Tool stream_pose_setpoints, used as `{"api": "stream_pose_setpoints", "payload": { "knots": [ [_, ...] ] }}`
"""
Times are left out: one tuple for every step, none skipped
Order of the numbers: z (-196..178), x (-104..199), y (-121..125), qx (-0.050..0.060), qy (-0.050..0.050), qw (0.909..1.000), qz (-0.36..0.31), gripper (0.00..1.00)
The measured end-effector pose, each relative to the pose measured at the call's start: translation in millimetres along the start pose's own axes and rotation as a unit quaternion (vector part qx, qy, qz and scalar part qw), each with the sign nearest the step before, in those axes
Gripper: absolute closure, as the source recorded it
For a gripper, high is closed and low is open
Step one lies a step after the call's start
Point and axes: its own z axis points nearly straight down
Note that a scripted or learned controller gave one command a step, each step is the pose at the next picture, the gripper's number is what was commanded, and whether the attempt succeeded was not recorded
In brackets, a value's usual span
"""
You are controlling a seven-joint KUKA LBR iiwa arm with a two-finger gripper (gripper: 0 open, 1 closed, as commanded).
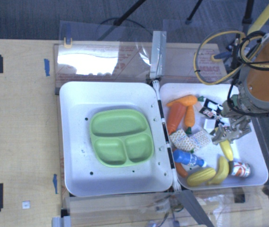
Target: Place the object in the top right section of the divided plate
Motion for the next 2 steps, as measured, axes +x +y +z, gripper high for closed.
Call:
{"api": "stream_pose_setpoints", "payload": {
  "knots": [
    [64,-6,-22,-0.001,0.001,0.9812,0.193,1.0],
    [-21,-15,-27,0.001,0.001,0.9773,0.212,1.0]
  ]
}}
